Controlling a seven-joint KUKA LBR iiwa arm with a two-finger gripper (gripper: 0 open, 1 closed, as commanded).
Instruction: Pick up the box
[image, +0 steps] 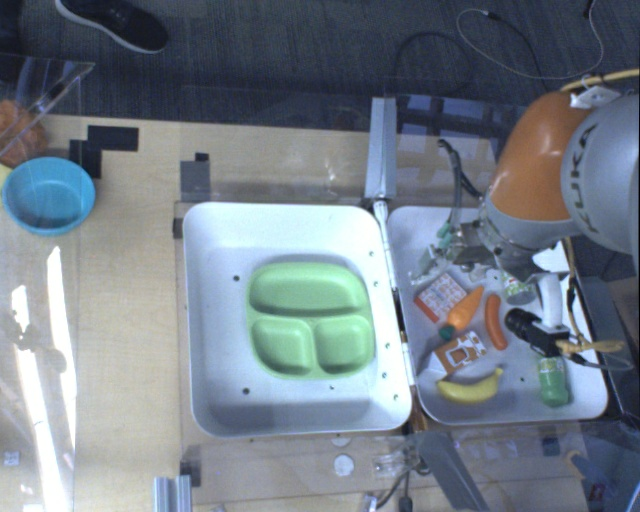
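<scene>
The box (441, 296), a small carton with a red and white patterned face, lies flat in the right bin (590, 400), just left of a carrot (465, 309); its printing is too small to read. A brown packet (461, 352) sits below it, a banana (470, 386) lower still, a red sausage (495, 322) and a green bottle (552, 381) to the right. The arm (560, 170) reaches in from the right, orange band uppermost, its gripper (458, 243) low over the bin's upper part, above the box; how far it is open cannot be told. A green divided tray (310, 317) rests in the left bin (215, 300).
</scene>
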